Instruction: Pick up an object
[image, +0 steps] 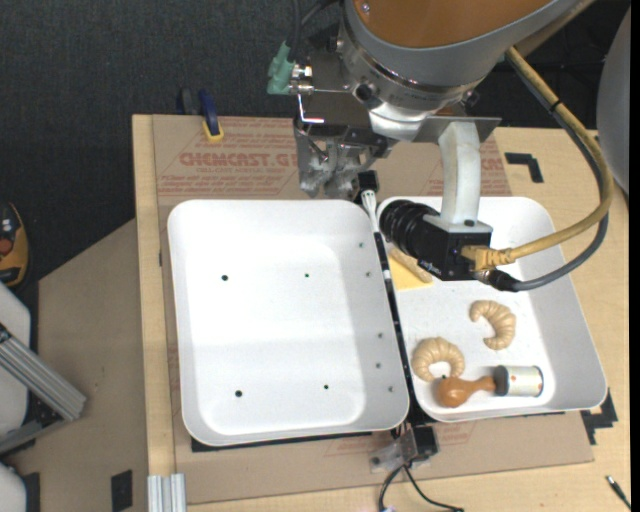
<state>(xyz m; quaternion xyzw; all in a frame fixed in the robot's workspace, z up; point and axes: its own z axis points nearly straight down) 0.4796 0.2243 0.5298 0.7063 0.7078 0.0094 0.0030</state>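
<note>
The right bin (570, 300) holds two tan croissant-shaped pieces, one (493, 322) near the middle and one (438, 357) by the left wall. A brown-orange knob with a silver and white cylinder (492, 384) lies at the front. A yellow piece (408, 268) shows partly from under the black unit on the arm. My gripper (335, 168) hangs over the cardboard behind the bins, near the back right corner of the left bin (200, 300), and I see nothing in it. It is well apart from all the objects.
The arm's large grey and orange body fills the top right, and its black unit (430, 240) and tan hose (560, 240) hang over the back of the right bin. A blue and yellow clamp (208, 115) sits at the cardboard's back edge.
</note>
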